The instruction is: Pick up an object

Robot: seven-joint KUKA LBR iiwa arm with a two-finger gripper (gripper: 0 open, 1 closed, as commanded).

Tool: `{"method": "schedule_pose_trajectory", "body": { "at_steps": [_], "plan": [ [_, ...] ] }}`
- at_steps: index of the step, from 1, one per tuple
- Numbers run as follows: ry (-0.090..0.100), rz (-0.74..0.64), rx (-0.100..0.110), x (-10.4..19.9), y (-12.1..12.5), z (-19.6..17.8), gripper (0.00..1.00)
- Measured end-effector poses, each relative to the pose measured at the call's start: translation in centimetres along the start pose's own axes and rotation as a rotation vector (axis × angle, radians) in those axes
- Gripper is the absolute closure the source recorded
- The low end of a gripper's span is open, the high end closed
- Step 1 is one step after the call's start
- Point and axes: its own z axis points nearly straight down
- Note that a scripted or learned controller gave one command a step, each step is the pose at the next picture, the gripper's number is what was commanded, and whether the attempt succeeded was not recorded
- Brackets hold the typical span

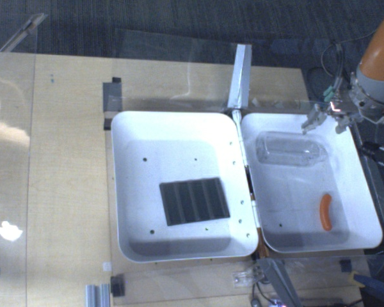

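Two shallow white bins stood side by side on the wooden bench, the left bin (125,190) and the right bin (365,197), with their inner edges touching. In the left bin lay a dark ribbed mat (194,201), flat and a little turned, near the front half. In the right bin a clear plastic bottle (290,151) lay on its side toward the far wall, and a small orange sausage-shaped object (326,211) lay near the right front corner, well apart from the bottle. The gripper (326,120) hung over the far right corner of the right bin, with its two fingers spread apart and nothing between them. It was near the bottle's right end, but I could not tell if it touched anything.
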Motion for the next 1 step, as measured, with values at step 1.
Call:
{"method": "schedule_pose_trajectory", "body": {
  "at_steps": [1],
  "plan": [
    [-0.001,0.013,-0.002,-3.62,-6.60,12.74,0.00]
  ]
}}
